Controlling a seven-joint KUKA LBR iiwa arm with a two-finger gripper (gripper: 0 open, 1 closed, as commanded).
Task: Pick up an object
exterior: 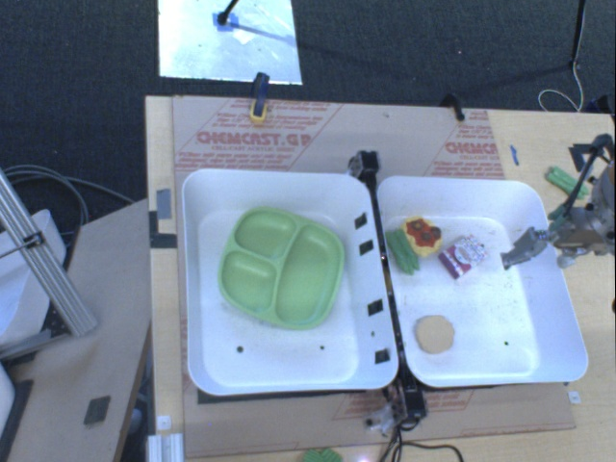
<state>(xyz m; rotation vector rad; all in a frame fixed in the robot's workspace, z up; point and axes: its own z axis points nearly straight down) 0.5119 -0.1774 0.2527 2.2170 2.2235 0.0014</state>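
Note:
The right bin (539,354) holds several small objects. A green pod-shaped toy (401,250) lies near its left wall, with a yellow and red pizza-like piece (423,234) touching it on the right. A red and white packet (464,255) sits mid-bin. A round tan cookie (435,334) lies toward the front. My gripper (518,251) hangs over the right part of this bin, a short way right of the packet, with nothing seen in it.
The left bin (207,354) carries a light green divided plate (282,268). A black hinged divider (377,277) runs between the bins. The arm's wrist (582,229) comes in over the right bin's right rim. Green bits (563,178) lie on the bench at far right.

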